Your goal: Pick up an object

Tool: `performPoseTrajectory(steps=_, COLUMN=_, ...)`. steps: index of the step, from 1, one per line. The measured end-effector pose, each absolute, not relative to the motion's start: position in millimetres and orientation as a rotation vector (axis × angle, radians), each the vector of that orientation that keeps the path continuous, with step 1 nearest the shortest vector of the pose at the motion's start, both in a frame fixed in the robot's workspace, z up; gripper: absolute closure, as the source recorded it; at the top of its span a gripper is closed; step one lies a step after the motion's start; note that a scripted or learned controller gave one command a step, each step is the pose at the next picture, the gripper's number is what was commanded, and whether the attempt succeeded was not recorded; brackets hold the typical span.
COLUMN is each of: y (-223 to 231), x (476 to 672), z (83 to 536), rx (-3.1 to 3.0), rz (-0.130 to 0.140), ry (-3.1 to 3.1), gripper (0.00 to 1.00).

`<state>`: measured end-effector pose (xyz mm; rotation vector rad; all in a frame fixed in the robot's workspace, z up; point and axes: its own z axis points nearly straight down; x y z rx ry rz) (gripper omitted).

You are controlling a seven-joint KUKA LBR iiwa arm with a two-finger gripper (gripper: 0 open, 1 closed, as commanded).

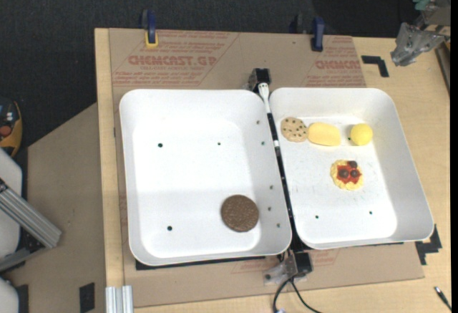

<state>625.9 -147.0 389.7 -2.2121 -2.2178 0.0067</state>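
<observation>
The gripper (418, 43) sits up at the top right corner, off past the right bin (408, 161); can't tell its state, it's blurry. The 4 food pieces, nearest the yellow ball (361, 134), lie below-left of it.

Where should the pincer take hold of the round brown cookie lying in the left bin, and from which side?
Probably straight from above, closing across the rim of the round brown cookie. It lies flat as a thin disc, so its edge is the only part offering opposing sides. It sits alone near the left white bin's near wall, with open floor on its other sides for the fingers.
</observation>
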Motion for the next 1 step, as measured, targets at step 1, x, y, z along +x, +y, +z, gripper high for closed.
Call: performPoseTrajectory(steps=1, y=-112.4, x=614.4, z=276.7, rx=-2.211, rz=0.009, ry=-2.216, gripper=1.00)
